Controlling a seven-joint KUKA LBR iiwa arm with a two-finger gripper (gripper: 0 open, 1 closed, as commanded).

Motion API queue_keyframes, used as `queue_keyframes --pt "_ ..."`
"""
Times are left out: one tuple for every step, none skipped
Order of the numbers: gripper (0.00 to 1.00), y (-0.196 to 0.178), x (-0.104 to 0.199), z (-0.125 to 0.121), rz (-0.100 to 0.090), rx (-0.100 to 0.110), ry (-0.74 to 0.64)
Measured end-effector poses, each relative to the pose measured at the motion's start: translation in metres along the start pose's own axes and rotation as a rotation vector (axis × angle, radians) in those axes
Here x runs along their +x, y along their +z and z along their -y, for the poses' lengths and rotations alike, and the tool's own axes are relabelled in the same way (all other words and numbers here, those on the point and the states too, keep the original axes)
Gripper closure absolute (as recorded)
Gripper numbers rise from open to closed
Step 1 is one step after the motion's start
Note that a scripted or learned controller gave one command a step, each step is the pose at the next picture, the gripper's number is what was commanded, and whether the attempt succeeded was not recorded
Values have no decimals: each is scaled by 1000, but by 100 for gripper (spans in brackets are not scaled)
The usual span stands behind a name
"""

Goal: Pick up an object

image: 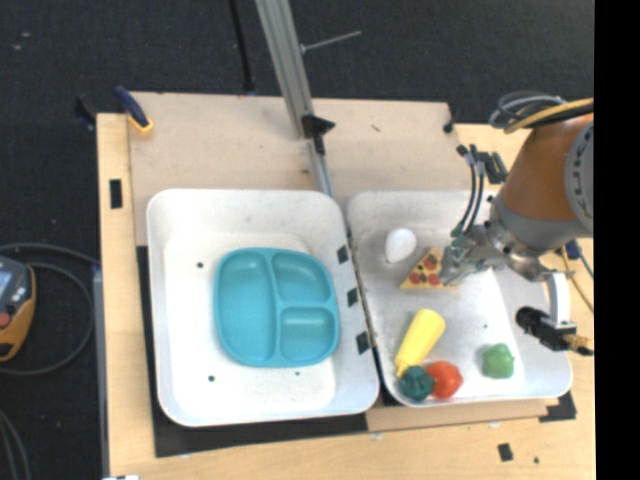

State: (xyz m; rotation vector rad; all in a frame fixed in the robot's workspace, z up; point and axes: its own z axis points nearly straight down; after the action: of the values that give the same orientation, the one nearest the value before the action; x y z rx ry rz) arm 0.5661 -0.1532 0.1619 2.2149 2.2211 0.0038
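While the big grey and orange arm (pixel 545 183) reaches in from the right, it hangs over the right bin (pixel 520 378) on the brown worktop (pixel 230 148). Next to it, touching side by side, sits the left bin (pixel 180 388), and inside that one lies a blue plate (pixel 275 306) with three parts. A long silver bar (pixel 290 68) leans up from the back of the worktop, between the two bins. Inside the right bin, a yellow toy (pixel 420 336) lies tilted near the front. Its low end touches a dark green toy (pixel 416 382), and a red toy (pixel 446 379) sits just beside that one. A light green toy (pixel 497 361) rests apart from them, closer to the right side. A white egg shape (pixel 401 243) sits near the back of the bin. Just beside it lies a pizza slice toy (pixel 424 272). The jaws (pixel 458 264) are down at the right edge of the pizza slice, but I cannot tell if they are spread or pressed together.
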Motion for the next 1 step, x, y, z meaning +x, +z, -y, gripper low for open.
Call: queue_keyframes --pt "100 -45 -1 -2 0 -1 0"
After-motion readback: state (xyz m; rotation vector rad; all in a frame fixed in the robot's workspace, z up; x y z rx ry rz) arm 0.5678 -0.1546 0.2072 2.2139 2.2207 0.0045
